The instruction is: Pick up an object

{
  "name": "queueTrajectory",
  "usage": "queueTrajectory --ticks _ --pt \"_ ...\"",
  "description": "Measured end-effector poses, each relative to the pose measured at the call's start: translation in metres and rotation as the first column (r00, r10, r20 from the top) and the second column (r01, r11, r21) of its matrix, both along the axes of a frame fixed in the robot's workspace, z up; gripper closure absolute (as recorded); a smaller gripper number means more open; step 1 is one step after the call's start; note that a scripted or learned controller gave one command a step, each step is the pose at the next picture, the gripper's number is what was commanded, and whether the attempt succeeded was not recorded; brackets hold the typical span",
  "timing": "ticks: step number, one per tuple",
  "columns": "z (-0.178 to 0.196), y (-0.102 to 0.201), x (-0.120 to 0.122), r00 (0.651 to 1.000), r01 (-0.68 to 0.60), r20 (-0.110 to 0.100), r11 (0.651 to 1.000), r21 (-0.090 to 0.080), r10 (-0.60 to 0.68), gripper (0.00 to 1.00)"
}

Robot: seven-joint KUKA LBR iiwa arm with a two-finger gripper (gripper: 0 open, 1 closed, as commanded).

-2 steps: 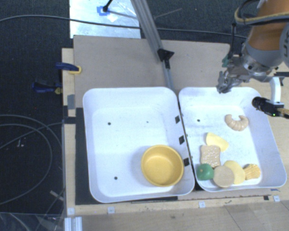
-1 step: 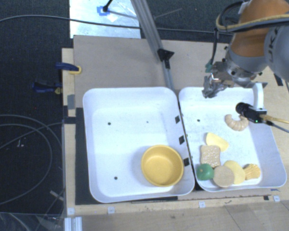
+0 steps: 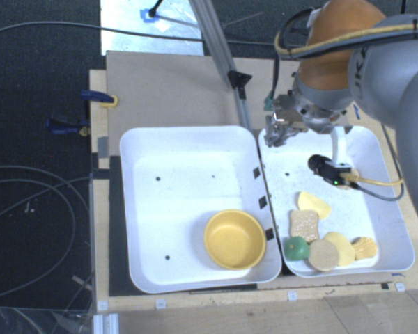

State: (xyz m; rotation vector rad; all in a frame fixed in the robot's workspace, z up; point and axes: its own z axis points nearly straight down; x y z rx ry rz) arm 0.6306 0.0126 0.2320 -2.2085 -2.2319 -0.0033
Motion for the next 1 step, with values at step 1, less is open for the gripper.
queueTrajectory --ticks 1 --pt "-0.0093 0.0595 -0.0018 1.000 0.000 0.000 1.000 0.000 0.000 1.00"
